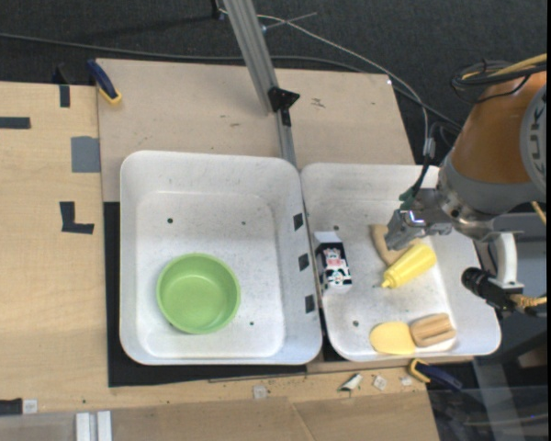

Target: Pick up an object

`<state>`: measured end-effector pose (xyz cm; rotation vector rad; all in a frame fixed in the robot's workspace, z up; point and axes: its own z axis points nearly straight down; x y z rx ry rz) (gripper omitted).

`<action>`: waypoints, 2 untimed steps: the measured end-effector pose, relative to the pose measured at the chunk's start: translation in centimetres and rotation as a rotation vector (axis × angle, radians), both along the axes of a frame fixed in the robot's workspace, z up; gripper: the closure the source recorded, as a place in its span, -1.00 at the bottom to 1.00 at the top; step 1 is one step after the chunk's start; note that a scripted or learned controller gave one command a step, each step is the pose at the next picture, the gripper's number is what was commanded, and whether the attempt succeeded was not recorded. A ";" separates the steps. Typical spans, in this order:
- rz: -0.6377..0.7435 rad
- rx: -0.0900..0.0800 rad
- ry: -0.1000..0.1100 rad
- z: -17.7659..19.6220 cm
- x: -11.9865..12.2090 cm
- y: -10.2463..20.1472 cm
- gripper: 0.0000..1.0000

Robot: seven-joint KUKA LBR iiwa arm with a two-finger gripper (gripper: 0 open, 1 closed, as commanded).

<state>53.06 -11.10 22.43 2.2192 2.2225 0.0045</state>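
My gripper (406, 231) hangs over the right bin (349, 186), near its right side. Just below it lies a yellow mustard bottle (409, 266), tilted with its tip pointing lower left. A tan object (379, 242) peeks out to the left of the gripper, partly hidden by it. A small black-and-white box (333, 265) lies near the bin's left wall. At the bin's front sit a yellow piece (391, 338) and a tan bread-like block (432, 329), touching. A green bowl (198, 292) rests in the left bin (211, 177).
A metal pole (257, 53) slants from the top down to the seam between the bins. A yellow-blue clamp (104, 81) sits at the board's back left corner. Small scraps (363, 381) lie in front of the right bin.
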 end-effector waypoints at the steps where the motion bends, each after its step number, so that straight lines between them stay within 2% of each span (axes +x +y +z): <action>1: -0.001 -0.001 0.000 5.0 0.1 0.0 1.00; 2: 0.004 0.000 0.009 3.6 1.1 5.4 1.00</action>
